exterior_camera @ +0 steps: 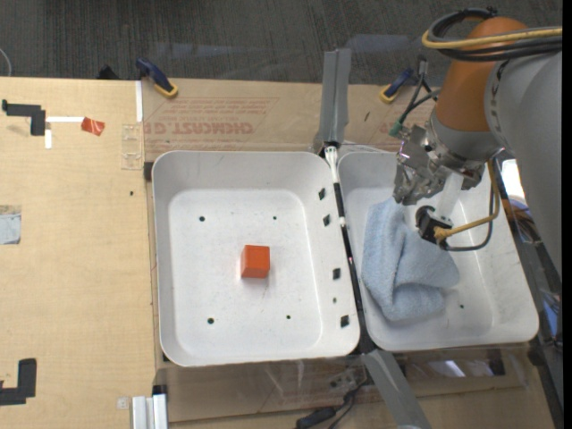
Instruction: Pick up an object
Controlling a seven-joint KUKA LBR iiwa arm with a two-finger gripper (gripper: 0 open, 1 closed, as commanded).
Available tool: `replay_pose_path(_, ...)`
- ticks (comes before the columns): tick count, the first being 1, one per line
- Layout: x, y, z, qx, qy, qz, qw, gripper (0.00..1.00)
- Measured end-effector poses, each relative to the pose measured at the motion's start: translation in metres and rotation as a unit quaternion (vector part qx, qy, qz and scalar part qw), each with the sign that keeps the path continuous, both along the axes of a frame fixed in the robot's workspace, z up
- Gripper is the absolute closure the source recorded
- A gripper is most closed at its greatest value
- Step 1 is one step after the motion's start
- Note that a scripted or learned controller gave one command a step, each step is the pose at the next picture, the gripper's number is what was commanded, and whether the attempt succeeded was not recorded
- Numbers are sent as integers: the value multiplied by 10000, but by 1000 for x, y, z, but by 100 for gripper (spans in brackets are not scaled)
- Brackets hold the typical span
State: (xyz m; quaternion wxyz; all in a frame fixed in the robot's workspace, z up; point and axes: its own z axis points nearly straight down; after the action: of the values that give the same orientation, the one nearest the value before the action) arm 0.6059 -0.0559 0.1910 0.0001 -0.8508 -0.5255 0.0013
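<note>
- Counter [63,266] at far left carries only flat markings and a small red tag [92,126]; none of it lies within the bins, so it poses no hazard beyond the arm straying wide.
- Left bin [179,329] holds one orange block [256,262], lying alone near the middle, well apart from every wall; it looks the easier pick, but the tool is nowhere near it; a reach across would have to clear the raised divider [338,204] between the bins, and clipping that rim is a risk.
- Right bin [500,311] holds a pale blue cloth [404,266], bunched and folded; soft folds may slip out of a pinch, or only a thin edge may get caught and slide free on the lift.
- Tool [413,190] hovers at the cloth's upper edge, near the bin's back wall; whether it is open or closed I cannot tell, and nothing is visibly held; a loose cable [465,231] hangs beside it and could snag or drag the cloth.
</note>
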Motion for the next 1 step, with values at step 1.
replay_pose_path(1, 43, 25, 0, -4, 2, 415, 9991, 100)
